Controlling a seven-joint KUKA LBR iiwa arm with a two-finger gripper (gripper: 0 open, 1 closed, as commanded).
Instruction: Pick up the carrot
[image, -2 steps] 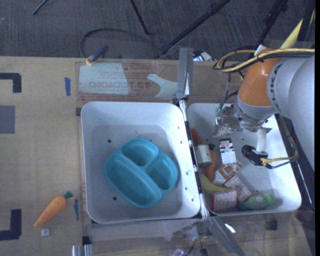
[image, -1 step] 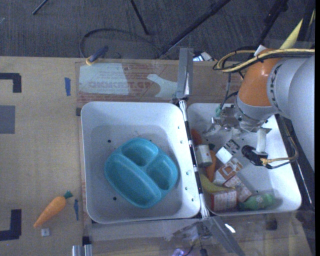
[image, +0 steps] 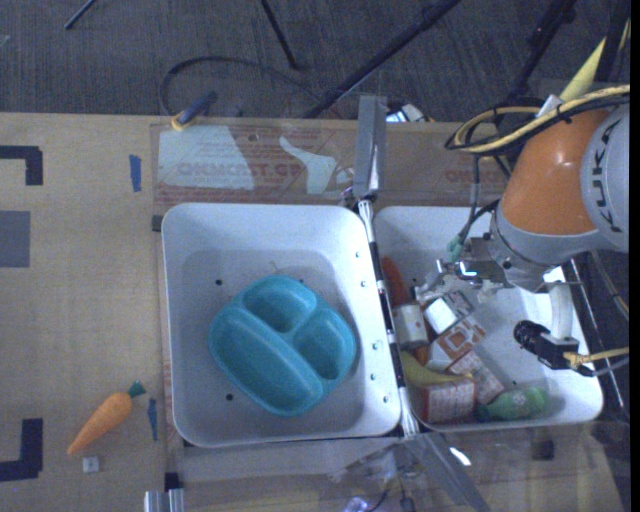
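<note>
An orange carrot (image: 100, 421) with a green top lies on the bench at the lower left, outside the left bin (image: 190, 240), pointing down-left. My gripper (image: 452, 285) hangs over the right bin (image: 420, 235), above a pile of toy food, far to the right of the carrot. The wrist and the clutter beneath it hide how the fingertips stand. I see nothing carrot-like near it.
A blue divided plate (image: 283, 344) rests in the left bin. The right bin holds a heap of small boxes (image: 455, 345), a yellow banana-like piece (image: 420, 370) and a green item (image: 515, 402). Cables and stand legs lie beyond the bench's far edge.
</note>
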